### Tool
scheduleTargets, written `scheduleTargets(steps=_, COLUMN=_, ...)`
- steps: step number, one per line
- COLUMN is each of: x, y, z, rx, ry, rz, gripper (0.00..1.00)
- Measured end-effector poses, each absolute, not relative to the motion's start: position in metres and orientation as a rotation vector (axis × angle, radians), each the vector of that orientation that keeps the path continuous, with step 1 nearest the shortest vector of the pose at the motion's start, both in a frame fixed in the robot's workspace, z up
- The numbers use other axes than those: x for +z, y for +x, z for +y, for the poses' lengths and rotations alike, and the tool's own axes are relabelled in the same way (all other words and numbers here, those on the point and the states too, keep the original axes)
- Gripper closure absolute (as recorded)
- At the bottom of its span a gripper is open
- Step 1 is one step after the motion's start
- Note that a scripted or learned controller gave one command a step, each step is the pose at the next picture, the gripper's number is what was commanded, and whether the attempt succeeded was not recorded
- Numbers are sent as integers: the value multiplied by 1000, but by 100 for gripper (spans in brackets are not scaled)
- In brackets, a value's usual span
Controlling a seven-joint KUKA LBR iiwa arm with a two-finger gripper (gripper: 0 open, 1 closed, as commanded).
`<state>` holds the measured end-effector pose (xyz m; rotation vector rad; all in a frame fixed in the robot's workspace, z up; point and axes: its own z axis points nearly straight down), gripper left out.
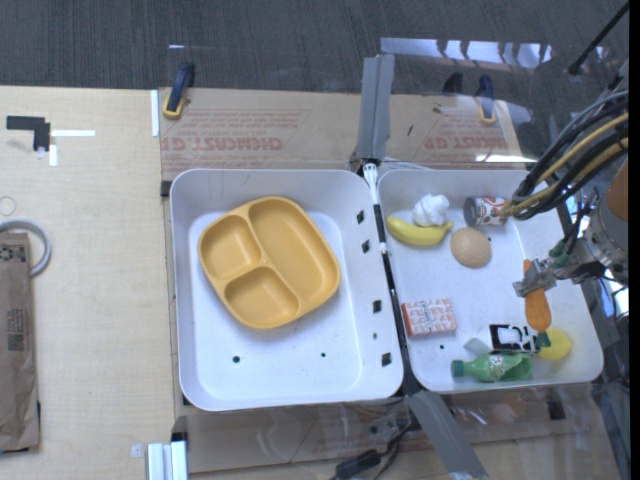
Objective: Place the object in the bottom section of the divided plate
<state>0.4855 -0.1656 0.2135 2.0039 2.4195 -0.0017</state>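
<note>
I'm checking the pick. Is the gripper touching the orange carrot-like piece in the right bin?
Cannot tell. In the camera view the gripper sits right above the orange piece and overlaps its top end, but the slanted angle shows neither clear contact nor a gap.

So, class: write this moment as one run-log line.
arm: over right bin | gripper: above orange object, grasp unclear | divided plate: in left bin, bottom section unfilled | step: placing not yet done
</note>
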Motion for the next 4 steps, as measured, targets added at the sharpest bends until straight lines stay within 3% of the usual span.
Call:
scheduleTargets(steps=1, x=224, y=498, z=-83, rx=-3, ry=1926, rz=2482, gripper=100)
scheduleTargets(steps=2, x=296, y=557, z=-15, rx=-3, ry=1795, rz=2578, gripper=100)
scheduleTargets(steps=3, x=337, y=544, z=46, rx=-4, ry=1784, rz=2585, gripper=100)
scheduleTargets(steps=4, x=207, y=498, z=80, rx=-7, ry=1825, rz=2559, gripper=100)
